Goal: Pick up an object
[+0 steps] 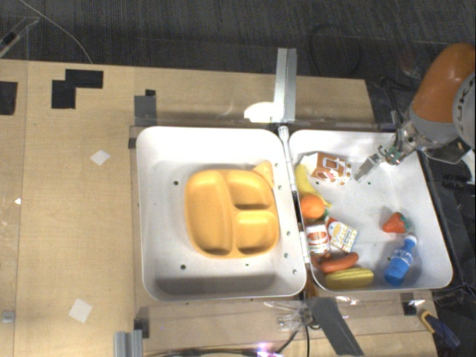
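Observation:
My gripper (pixel 366 169) hangs over the upper part of the right bin (pixel 439 222), reaching in from the right and pointing down-left. It sits just right of a small red-and-white carton (pixel 328 168), apart from it, and nothing shows held in it. Below lie a yellow banana (pixel 302 178), an orange (pixel 313 207), a small can (pixel 317 238), a yellow-white packet (pixel 343 236), a red sausage (pixel 338 262), a yellow piece (pixel 349 277), a blue bottle (pixel 400 262) and a red strawberry-like toy (pixel 395 223).
The left bin (pixel 160 199) holds a yellow divided tray (pixel 229 210). A metal post (pixel 285 80) stands behind the wall between the two bins. Bare floor of the right bin lies under and right of the gripper.

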Robot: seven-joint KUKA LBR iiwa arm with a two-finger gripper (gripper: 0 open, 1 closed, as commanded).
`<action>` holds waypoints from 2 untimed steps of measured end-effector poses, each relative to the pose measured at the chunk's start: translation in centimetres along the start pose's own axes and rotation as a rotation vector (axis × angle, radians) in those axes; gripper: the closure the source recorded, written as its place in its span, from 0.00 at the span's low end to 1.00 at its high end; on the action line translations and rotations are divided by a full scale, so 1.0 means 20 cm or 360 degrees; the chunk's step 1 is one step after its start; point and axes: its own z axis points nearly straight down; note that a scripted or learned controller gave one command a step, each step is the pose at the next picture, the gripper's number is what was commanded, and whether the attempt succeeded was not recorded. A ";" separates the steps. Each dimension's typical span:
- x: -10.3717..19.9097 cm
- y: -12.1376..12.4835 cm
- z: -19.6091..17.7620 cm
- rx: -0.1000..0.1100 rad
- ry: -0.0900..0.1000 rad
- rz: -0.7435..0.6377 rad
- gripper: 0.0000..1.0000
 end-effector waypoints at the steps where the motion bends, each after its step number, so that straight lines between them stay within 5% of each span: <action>1: 0.02 -0.03 -0.02 -0.0006 -0.0009 -0.0002 1.00; 2: 0.02 -0.03 -0.02 -0.0007 -0.0009 -0.0003 0.00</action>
